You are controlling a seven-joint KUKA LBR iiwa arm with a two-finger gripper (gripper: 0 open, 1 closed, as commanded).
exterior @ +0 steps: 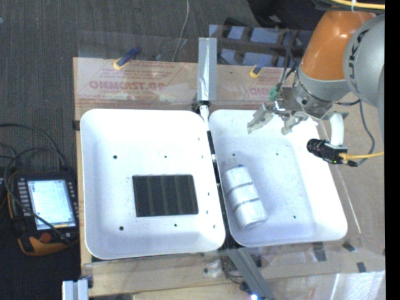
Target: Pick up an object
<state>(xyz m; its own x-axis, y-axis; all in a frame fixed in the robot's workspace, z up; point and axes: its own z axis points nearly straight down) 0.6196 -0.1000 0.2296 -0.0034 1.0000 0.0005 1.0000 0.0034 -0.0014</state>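
The gripper [273, 122] hangs over the far edge of the right bin [312, 192]. Its two fingers [257, 122] are spread wide and hold nothing. A white can [245, 195] lies on its side in the right bin, near the bin's left wall and toward the near edge, well apart from the gripper. In the left bin [112, 142] a dark flat ribbed pad [165, 195] lies near the middle, closer to the near edge.
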